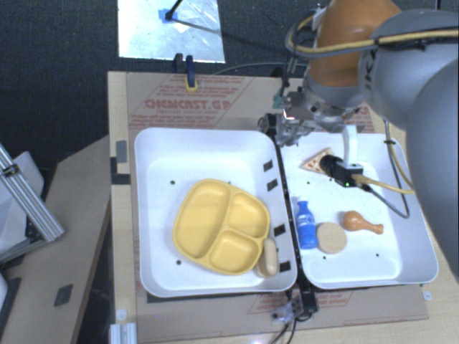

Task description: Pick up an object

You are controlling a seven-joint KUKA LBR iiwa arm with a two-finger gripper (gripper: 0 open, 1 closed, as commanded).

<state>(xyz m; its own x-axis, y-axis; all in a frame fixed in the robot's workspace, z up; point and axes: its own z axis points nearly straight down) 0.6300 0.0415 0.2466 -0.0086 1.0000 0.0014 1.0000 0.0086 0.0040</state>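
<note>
The end effector (285, 126) hangs over the far end of the wall where the two bins meet, high above the bin floors and with nothing under it to take. That reads as a position between tries rather than a grasp. Whether it is open or closed cannot be told, because the wrist and its clutter of cables cover it from this angle. The things it could pick up are spread across both bins. In the right bin (405, 253), a pizza slice (313, 163) lies nearest the end effector, with a blue bottle (305, 224) on its side against the dividing wall. A round biscuit (331, 238) sits just beside the bottle, and a drumstick (361, 223) is a little further right. The left bin (158, 163) holds a yellow divided tray (219, 224) lying flat, with a pale bread roll (268, 256) tucked against its near corner. The loose spacing in the right bin probably suits single grasps. The grey arm (419, 77) covers that bin's far right corner, and the pizza slice is partly overlapped by robot hardware.
</note>
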